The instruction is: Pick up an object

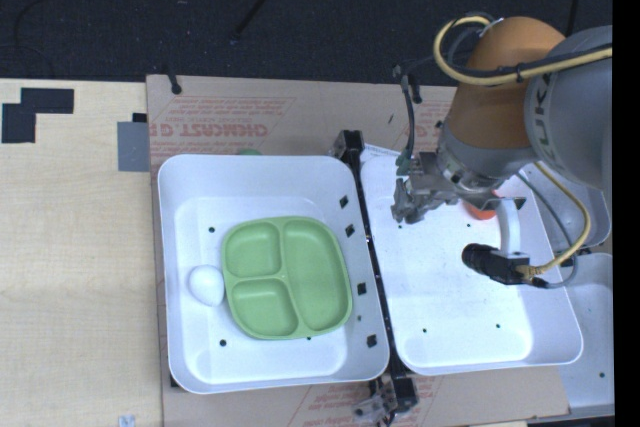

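A green divided plate [286, 276] lies in the left bin [190, 187], with a white egg-shaped object [207, 285] touching its left side. My gripper [409, 205] hangs over the upper left part of the right bin [455, 335], below the orange wrist band. An orange-red object [483, 210] peeks out from under the arm just to the gripper's right; most of it is hidden. Nothing shows between the fingers.
A black divider [362, 260] with clamps runs between the two bins. A black cable end with a yellow wire [498, 262] hangs over the right bin's middle. Cardboard lies under the bins, and a wooden bench top stretches to the left.
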`<state>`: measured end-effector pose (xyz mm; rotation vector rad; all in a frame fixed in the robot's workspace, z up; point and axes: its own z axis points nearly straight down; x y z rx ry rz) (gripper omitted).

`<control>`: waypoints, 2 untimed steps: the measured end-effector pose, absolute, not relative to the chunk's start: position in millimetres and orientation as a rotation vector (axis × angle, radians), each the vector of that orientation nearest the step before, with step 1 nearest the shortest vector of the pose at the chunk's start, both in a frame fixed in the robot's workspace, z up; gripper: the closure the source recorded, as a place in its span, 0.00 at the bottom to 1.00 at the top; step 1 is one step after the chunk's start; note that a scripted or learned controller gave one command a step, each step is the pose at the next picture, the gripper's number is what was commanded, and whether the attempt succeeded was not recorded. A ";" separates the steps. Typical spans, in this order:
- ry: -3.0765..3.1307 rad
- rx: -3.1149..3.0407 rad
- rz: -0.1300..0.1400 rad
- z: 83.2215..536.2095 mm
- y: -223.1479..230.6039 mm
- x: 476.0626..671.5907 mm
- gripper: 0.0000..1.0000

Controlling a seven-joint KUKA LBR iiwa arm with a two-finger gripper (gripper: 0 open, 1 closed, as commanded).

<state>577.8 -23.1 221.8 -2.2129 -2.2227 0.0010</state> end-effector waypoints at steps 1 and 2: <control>-2.222 -2.213 0.003 230.3 23.0 562.7 1.00; -2.221 -2.214 0.006 219.0 74.0 556.5 1.00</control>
